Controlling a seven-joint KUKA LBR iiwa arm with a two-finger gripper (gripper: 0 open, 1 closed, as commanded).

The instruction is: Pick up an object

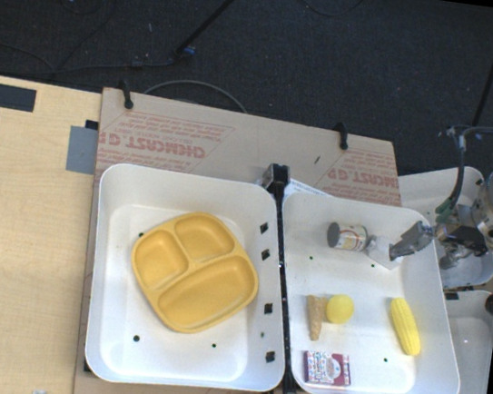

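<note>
The gripper [413,240] hung over the right bin's [449,378] far right edge, beside a can [348,237]; whether its pincer stood wide or narrow, I cannot tell.

Corn cob [404,326], ball [340,308], can [349,238] in right bin [443,359].

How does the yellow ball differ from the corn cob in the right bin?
The yellow ball is round and small; the corn cob is long and lies slanted. The ball touches a tan cone; the cob lies alone, nearer the bin's right wall. Both are yellow and rest on the right bin.
</note>
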